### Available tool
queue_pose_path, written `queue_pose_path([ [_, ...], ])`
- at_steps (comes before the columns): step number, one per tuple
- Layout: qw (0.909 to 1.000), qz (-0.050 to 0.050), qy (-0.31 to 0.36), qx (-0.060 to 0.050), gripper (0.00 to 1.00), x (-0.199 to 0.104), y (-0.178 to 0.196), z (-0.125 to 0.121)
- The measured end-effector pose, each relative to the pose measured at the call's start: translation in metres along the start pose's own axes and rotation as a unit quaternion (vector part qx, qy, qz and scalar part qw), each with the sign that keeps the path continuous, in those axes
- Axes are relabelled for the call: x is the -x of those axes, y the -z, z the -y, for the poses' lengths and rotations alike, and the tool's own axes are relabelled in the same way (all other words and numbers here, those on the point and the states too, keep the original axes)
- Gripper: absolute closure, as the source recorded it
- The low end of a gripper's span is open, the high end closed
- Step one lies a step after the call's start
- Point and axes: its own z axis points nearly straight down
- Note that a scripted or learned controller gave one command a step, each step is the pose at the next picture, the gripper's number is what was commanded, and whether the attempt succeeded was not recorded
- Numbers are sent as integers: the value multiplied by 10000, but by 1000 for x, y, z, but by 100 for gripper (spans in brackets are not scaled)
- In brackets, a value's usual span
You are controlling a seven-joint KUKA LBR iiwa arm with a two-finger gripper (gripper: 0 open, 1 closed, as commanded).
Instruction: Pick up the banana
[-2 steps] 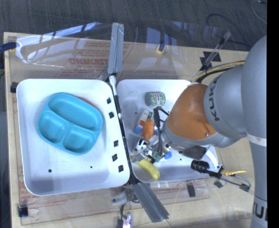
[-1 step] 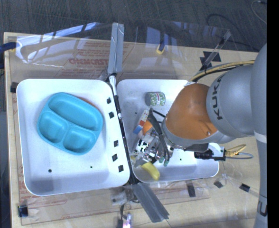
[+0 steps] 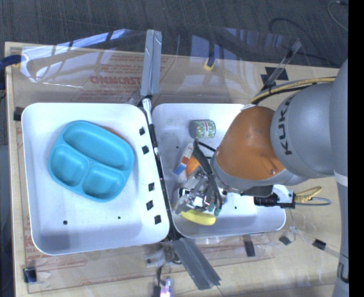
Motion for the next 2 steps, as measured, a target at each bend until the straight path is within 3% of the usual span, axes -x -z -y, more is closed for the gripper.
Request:
queue_pose_path([
  [1,9652,-111,-2611,-15,100,14,98,31],
  [2,9855,-105,-1696,13,100,10,-14,8],
])
